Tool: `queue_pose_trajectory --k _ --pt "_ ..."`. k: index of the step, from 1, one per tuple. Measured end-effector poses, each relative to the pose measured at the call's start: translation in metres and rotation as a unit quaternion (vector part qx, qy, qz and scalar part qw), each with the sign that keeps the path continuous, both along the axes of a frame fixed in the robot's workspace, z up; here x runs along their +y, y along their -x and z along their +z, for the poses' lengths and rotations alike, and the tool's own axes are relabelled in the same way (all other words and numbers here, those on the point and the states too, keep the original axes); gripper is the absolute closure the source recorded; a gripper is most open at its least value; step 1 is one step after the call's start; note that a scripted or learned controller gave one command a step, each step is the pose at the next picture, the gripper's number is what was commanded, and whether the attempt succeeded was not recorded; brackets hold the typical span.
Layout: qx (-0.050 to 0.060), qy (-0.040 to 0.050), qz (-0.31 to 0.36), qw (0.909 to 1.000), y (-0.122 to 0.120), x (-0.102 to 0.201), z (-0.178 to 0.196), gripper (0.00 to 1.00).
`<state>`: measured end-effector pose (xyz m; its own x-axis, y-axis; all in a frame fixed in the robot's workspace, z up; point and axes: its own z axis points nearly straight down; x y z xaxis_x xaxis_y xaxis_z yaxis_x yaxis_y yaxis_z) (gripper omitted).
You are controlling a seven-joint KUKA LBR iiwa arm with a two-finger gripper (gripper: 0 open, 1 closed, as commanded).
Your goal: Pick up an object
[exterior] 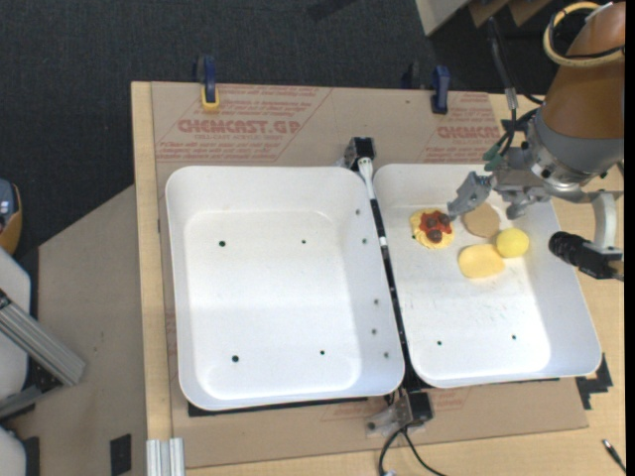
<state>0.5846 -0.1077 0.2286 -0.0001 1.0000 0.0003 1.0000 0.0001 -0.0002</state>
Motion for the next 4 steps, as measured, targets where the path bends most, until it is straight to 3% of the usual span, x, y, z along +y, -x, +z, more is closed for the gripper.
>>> queue_pose_trajectory --k 1,2,3,4 --pt "0.004 -0.0004 -0.001 1.0000 -0.016 -0.027 -0.124 0.00" --pt "-0.002 0.0002 0.002 1.0000 -0.078 0.003 -0.145 0.00" --pt "0.002 -0.0004 -0.001 1.0000 -0.037 -0.008 -0.144 0.00" --pt "-0.002 0.0006 0.001 1.0000 -0.084 -0.001 -0.143 0.00"
